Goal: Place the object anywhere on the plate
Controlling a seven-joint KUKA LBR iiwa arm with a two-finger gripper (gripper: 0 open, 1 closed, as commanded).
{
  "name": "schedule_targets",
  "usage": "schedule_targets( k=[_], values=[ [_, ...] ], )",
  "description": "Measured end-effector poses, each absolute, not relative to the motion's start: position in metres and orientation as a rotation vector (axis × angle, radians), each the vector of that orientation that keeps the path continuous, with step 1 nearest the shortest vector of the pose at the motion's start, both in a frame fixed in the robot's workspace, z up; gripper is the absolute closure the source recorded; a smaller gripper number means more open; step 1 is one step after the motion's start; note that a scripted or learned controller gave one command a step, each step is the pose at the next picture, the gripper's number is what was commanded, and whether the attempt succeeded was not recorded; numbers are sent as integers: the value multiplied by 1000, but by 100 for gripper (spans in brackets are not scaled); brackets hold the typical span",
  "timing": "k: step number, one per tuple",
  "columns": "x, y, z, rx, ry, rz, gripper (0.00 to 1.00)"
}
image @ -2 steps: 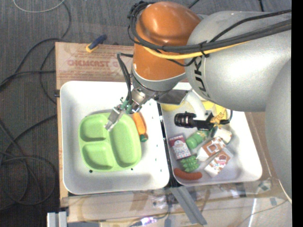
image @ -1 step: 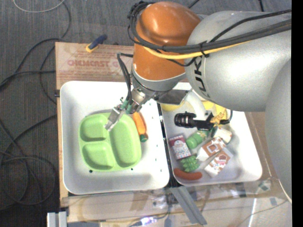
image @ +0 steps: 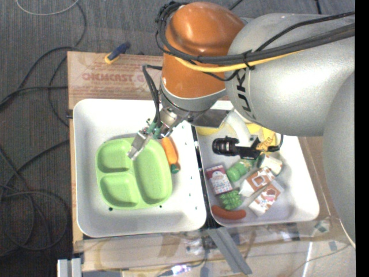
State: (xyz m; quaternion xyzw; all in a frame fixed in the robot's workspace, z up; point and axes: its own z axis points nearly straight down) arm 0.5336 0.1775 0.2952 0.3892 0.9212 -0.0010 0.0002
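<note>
Gripper (image: 139, 146): hangs low over the green plate (image: 118, 186), tip above the ridge between the plate's upper-left and right compartments. Spread or closed cannot be told from this slant. Nothing can be seen held in it.

Plate: three compartments, sits in the middle of the left bin (image: 92, 120), slightly toward the bin's front edge. All three compartments look bare.

Task object, as judged: the carrot (image: 169, 153), orange with a green stub at its near end. It lies lengthwise along the plate's right rim, between that rim and the left bin's right wall. It touches or overlaps the rim; whether any of it rests on the plate cannot be told. It is just beside the gripper, on the side toward the right wall.

Right bin (image: 302, 198): a clutter of small things, including a red sausage (image: 228, 213) near the front edge, a leafy green piece (image: 230, 199) just behind it, and a small red card (image: 218, 179) by the left wall. None bears on the task.

Step in hand, by judgement: placement not yet done. The carrot is outside the compartments and the gripper is offset from it, so this reads as an approach to a pick or the outcome of a miss.

Next move calls for: shifting toward the bin's right wall, aligning across the carrot's narrow width, and closing on its middle. The wall is near, so there is little room on that side. Then lift and set down over any compartment.
</note>
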Motion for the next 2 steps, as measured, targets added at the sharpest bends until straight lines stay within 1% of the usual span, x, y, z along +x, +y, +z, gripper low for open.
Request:
schedule_targets(
  k=[2],
  values=[
    [534, 177, 295, 1222, 2894, -3, 0]
  ],
)
